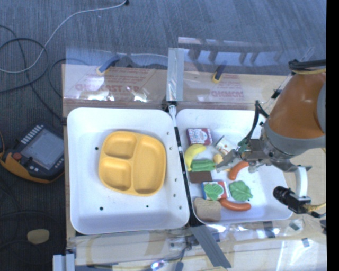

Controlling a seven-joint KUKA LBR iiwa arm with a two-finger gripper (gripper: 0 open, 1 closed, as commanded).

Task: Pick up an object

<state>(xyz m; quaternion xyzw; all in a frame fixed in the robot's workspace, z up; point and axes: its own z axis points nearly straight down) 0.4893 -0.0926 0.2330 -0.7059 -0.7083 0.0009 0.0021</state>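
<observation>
While the gripper point(231, 159) hangs low in the right bin point(265, 209), I cannot tell its state. An orange carrot point(238, 169) lies just at its 5 o'clock, beside a green leaf point(240, 190).

— Underfoot? Dark grey-blue carpet point(106, 32), crossed by a thin white cable point(79, 16) and looping black cables point(21, 69) at left.

— Beside the bench? At left on the carpet, a handheld control pendant point(37, 153) with grey screen and orange edge; below it, a small tan lump point(38, 236). Lit evenly, bright glare on clear plastic sheeting point(132, 84) over cardboard behind.
</observation>
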